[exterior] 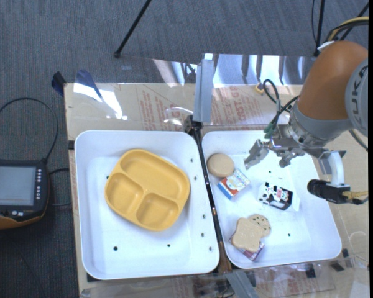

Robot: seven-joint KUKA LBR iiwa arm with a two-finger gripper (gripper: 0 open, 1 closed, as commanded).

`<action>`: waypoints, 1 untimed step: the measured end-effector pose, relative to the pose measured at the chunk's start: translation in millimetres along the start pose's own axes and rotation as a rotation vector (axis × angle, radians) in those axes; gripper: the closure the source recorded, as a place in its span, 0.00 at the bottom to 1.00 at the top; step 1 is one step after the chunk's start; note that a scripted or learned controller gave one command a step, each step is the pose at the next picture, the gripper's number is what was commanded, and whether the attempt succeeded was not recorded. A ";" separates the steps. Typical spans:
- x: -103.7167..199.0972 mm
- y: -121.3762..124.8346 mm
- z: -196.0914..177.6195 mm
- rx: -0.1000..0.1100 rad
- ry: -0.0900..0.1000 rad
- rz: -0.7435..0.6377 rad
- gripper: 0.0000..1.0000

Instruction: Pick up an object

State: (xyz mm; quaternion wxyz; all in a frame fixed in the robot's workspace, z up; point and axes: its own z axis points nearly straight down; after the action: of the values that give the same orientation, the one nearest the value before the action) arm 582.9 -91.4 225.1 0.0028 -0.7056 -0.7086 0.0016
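The right bin [311,244] holds a round tan bun [221,164], a small red, white and blue packet [234,183], a black and white packet [276,195] and a toast-like slice with a cookie on it [250,233]. My gripper [272,154] hangs above the bin's back half, right of the bun and above the two packets. Its fingers [256,154] are spread apart, and nothing is between them.
The left bin [90,228] carries a yellow divided plate [147,189]. A teach pendant [15,191] lies on the floor at the far left. A metal divider post [202,95] rises behind the two bins. The arm's orange band [336,73] looms over the right bin's back corner.
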 end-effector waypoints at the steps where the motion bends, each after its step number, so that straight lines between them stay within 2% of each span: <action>1: -9.6 -89.1 128.6 0.010 0.003 0.007 0.00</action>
State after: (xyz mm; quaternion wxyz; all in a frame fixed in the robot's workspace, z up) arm 493.1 -101.1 97.1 0.0073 -0.7082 -0.7060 0.0042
